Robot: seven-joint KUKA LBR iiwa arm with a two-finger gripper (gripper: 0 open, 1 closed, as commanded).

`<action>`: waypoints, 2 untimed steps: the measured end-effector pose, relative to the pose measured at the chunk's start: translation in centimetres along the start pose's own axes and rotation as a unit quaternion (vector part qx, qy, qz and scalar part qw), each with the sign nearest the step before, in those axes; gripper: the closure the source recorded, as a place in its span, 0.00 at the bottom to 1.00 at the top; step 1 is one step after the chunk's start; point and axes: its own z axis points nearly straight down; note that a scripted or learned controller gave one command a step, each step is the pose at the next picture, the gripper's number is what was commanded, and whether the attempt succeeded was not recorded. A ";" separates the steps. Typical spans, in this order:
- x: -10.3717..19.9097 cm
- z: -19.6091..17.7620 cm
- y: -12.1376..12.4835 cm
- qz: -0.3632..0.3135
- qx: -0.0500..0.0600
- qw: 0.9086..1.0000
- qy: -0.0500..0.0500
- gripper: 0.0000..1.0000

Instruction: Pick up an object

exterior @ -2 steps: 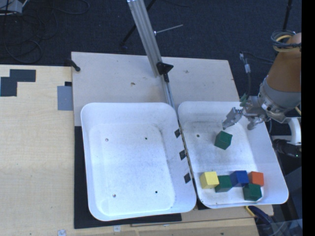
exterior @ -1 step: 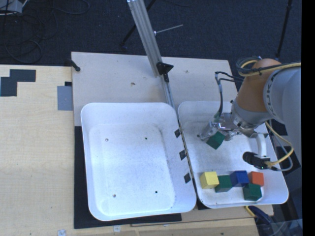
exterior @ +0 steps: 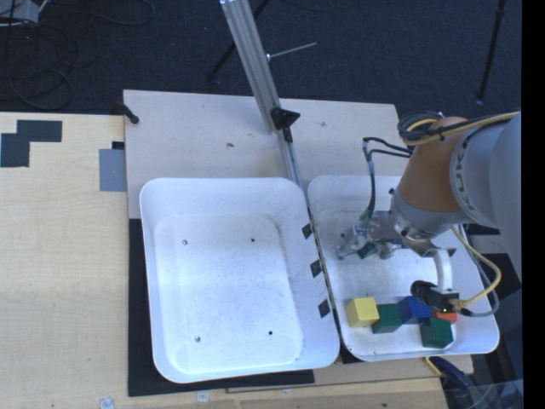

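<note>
The table (exterior: 68,228) spreads pale wood at nine o'clock, with a lighter board beneath the two white bins. The left bin (exterior: 162,220) sits at about seven o'clock of the view, just beside the right bin (exterior: 328,203), their long rims touching along a row of small black clips. The grey arm (exterior: 485,169) enters from three o'clock, its orange band (exterior: 430,173) bending down over the right bin. A slanted metal rail (exterior: 255,66) rises toward twelve o'clock behind the bins.

The hand (exterior: 362,244) hangs low over the middle of the right bin; whether it is parted or closed I cannot tell, and nothing shows gripped in it.

At six o'clock of the right bin, well apart from the hand, lie the blocks close together: a yellow block (exterior: 362,311), a green block (exterior: 387,318), a blue block (exterior: 415,309) and a second green block (exterior: 437,332).
</note>
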 end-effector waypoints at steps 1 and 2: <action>1.7 0.1 3.4 0.000 0.000 1.000 0.000 0.00; 1.6 -0.9 3.2 0.002 0.002 1.000 0.000 1.00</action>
